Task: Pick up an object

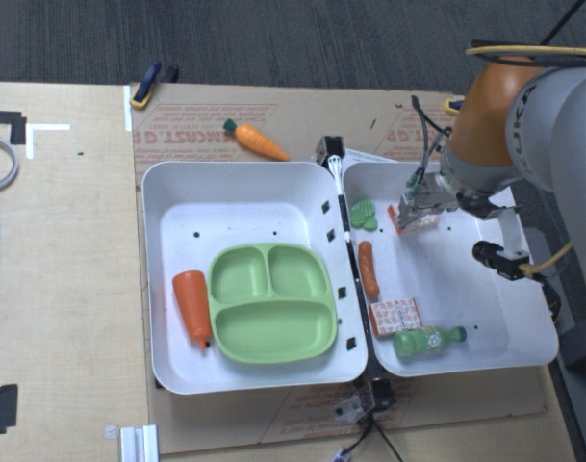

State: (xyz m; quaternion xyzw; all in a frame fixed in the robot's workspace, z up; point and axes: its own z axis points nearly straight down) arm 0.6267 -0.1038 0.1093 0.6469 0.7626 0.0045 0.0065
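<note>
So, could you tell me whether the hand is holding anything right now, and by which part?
It cannot be told: the hand sits low over a small orange-and-white item in the right white bin.

Glossy plastic bins, smooth green tray

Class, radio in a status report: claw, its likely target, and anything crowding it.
Claw low in right bin, finger state unclear. Small red-white packet beneath it. Green leafy toy close beside; hot dog apart.
</note>
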